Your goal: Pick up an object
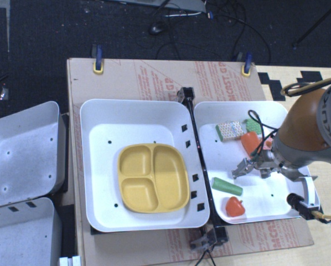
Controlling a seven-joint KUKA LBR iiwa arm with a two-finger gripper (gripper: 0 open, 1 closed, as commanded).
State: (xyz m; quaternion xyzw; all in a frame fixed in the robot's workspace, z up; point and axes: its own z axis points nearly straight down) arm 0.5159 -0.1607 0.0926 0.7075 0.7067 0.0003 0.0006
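Observation:
The right bin [276,204] holds several small objects. A green cylinder [227,186] lies near its left wall, with a red pepper-like piece [235,206] just in front of it. An orange-red piece [249,143], a speckled white block [231,130] and a small green item [253,126] lie toward the back. My gripper [252,171] hangs low over the middle of this bin, just right of the green cylinder and in front of the orange-red piece. Its fingers are spread open, with nothing between them.
The left bin [99,148] holds a yellow divided plate [153,177]. A black divider [197,154] runs between the bins. The grey arm with its orange band [306,123] covers the right bin's right side. White trays [21,148] sit off the bench at left.

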